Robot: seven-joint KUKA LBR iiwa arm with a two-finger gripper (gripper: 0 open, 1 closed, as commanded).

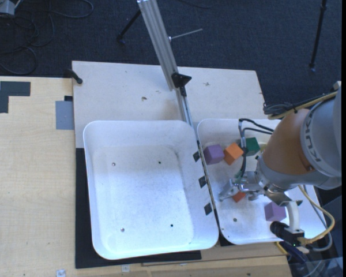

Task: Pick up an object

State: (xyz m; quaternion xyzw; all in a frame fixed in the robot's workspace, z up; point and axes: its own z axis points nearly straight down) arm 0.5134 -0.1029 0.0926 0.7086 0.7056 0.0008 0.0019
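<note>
gripper [237, 193] low in the right bin [242, 235], fingers' opening hard to tell, small red-orange block [239, 197] at its tips, purple cube [213, 153] and orange cube [233, 152] nearby

Bench [29, 172] of pale wood | white board [132, 91] laid across it | two shallow white bins [98, 154] side by side on top
</note>
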